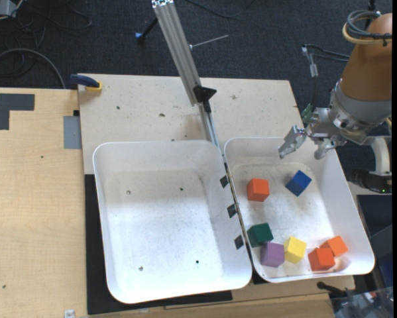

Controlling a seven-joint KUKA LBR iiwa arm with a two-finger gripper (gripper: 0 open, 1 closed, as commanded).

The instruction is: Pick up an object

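Note:
The right bin (352, 207) holds several small cubes. An orange cube (258, 189) and a blue cube (298, 182) lie near its middle. Along the front edge sit a green cube (260, 233), a purple cube (272, 254), a yellow cube (295, 249) and two orange-red cubes (321, 258) (337, 246) in the corner. My gripper (306, 147) hangs over the bin's far edge, above and just behind the blue cube. Its fingers are spread open with nothing between them.
The left bin (99, 177) lies beside the right one, with small black clips (230, 210) on the shared wall. A slanted aluminium bar (183, 55) rises from the bench behind the bins. A blue and yellow clamp (85, 81) sits at the far left corner.

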